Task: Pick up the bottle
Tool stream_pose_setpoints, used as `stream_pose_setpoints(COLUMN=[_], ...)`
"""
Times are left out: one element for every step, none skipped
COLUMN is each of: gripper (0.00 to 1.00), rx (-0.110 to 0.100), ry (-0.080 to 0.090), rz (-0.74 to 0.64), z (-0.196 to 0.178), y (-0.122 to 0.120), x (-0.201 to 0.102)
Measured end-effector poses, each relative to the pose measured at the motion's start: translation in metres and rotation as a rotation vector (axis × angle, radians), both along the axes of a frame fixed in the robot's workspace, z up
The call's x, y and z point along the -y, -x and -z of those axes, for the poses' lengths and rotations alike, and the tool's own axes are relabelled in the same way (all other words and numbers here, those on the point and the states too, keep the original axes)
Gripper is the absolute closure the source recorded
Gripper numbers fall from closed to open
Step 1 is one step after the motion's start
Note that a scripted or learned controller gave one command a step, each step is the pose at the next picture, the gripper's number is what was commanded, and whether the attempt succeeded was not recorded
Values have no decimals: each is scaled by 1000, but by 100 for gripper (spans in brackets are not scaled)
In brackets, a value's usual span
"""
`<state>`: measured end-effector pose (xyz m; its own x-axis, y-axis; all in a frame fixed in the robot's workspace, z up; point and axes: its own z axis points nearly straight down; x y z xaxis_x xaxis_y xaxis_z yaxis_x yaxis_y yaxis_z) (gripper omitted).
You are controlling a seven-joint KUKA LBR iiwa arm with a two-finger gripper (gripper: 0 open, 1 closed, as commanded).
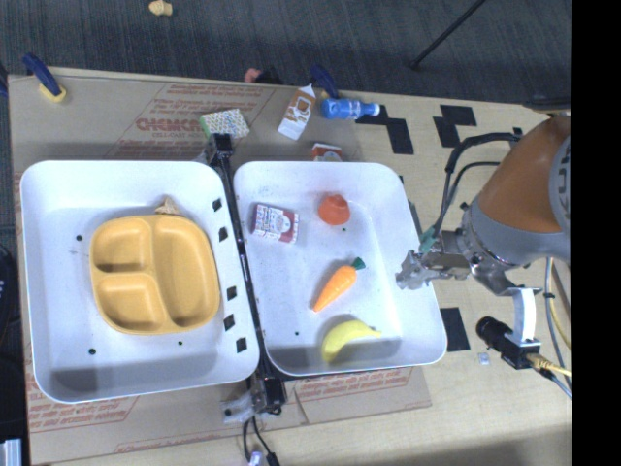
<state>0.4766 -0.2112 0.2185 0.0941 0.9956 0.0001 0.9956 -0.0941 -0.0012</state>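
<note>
Blue bottle (347,110) lies on its side near the counter's far edge, outside the bins. Hand (415,269) hovers over the right bin's (388,178) right rim; grip state unclear.

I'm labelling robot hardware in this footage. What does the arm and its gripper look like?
The arm is a rounded, bulky body, orange over its upper part with grey below toward the wrist. A thin black cable loops along its left side. The gripper is a small grey metal piece with short fingers. No markings or lettering are legible on either.
</note>
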Motion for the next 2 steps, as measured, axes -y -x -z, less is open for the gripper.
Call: stream_pose_setpoints(gripper=[100, 100], rx=[-4, -3], ry=[-3, -1], rz=[378, 803], z=[23, 4], y=[1, 0], x=[-7, -10])
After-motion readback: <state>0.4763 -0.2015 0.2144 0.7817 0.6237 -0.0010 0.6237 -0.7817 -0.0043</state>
